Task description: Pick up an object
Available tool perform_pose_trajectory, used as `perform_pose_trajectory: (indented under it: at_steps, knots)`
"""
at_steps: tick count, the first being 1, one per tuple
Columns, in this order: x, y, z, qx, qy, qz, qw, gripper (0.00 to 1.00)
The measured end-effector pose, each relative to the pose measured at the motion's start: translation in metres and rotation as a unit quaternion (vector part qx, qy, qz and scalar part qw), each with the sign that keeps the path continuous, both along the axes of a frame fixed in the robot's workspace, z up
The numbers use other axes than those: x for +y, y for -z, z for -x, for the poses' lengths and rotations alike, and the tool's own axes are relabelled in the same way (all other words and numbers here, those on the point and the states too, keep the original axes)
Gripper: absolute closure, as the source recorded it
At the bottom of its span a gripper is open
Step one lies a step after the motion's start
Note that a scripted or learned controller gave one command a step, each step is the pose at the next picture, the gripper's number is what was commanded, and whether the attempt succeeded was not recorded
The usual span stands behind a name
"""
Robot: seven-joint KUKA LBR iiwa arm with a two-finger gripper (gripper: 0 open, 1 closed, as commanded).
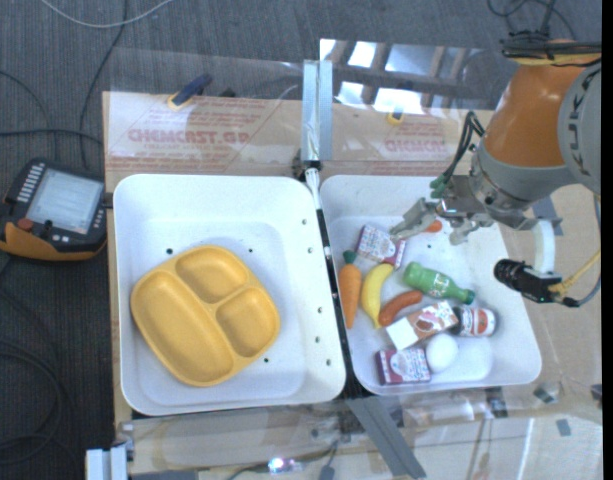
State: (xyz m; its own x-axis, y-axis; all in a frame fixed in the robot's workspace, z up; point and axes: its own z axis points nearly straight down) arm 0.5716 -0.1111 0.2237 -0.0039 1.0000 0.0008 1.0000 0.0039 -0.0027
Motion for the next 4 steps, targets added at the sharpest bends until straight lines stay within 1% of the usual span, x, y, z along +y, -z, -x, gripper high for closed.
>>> perform_pose_trajectory:
  at_steps: [1, 2, 3, 4]
  knots:
    - [-0.047, 0.134, -0.010, -0.007, -0.069, 0.0021, 0.9976, 0.00]
    - [-0.048, 0.123, -0.012, -0.010, -0.069, 0.0034, 0.9976, 1.00]
    - [-0.058, 0.070, -0.021, -0.002, -0.272, 0.0001, 0.9623, 1.00]
    - [-0.057, 0.070, -0.021, -0.002, -0.272, -0.0006, 0.9623, 0.00]
